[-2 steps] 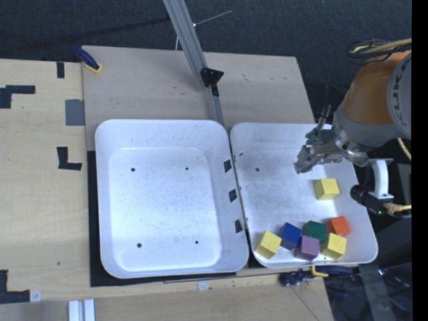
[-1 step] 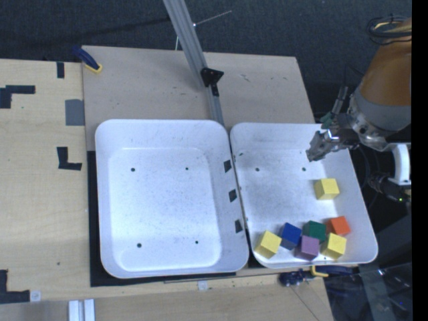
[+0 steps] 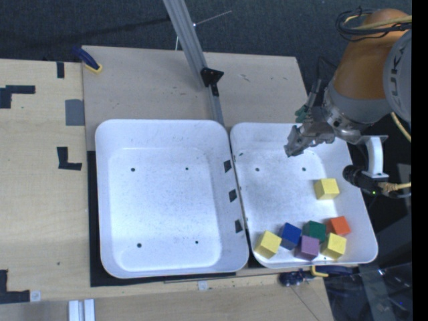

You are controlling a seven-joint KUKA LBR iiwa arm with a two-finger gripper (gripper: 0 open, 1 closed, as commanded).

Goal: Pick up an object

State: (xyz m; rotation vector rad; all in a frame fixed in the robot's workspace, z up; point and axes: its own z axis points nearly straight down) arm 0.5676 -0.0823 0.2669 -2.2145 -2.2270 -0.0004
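Right shallow white plastic bin (image 3: 267, 192): small yellow cube (image 3: 327, 188) alone nr right wall; along front wall, yellow cube (image 3: 269, 243), blue cube (image 3: 291, 235), purple cube (image 3: 309, 246), green cube (image 3: 314, 230), yellow cube (image 3: 336, 245), orange cube (image 3: 340, 225), clustered. End effector (image 3: 295, 147) over bin's rear, apart from all cubes; finger state: can't tell
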